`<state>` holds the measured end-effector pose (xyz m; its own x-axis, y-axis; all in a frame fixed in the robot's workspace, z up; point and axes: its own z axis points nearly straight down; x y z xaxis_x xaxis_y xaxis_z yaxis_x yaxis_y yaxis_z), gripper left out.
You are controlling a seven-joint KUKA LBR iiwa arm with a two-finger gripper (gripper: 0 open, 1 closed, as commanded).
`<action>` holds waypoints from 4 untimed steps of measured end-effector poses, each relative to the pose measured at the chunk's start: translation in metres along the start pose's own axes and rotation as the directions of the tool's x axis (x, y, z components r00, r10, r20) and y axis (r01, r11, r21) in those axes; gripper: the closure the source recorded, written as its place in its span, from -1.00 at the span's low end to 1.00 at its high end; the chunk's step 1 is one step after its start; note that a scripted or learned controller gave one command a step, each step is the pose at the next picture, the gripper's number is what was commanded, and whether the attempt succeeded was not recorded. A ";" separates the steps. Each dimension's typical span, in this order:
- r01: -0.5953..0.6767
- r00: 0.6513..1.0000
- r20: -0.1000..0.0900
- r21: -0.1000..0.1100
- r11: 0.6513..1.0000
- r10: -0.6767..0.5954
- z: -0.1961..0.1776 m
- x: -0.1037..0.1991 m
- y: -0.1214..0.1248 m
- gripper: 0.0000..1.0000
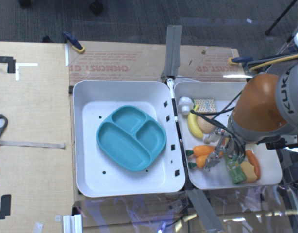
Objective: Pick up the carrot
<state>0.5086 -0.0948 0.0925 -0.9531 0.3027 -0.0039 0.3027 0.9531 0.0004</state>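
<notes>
Beside the hand point(218, 152), the carrot point(203, 150)

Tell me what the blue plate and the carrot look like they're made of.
The blue plate looks like molded plastic: one even teal color, smooth, with rounded divider ridges. The carrot is probably a plastic toy, judging by its uniform bright orange and slight sheen, though that's uncertain.

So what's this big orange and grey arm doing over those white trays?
The grey and orange robot arm is reaching into the right-hand white bin, which holds toy food. Its end effector is down right beside the small orange carrot, the thing it is meant to pick up. A yellow banana lies just behind that. The left-hand white bin holds a blue divided plastic plate. I can't tell if it has a grip yet.
</notes>
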 end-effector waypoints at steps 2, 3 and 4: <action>-0.541 0.841 -0.001 0.001 0.841 0.541 0.000 0.026 -0.018 -1.00; -0.896 0.444 0.000 0.005 0.444 0.896 0.001 -0.007 -0.005 -1.00; -0.895 0.447 0.002 0.002 0.447 0.895 -0.009 -0.008 -0.005 1.00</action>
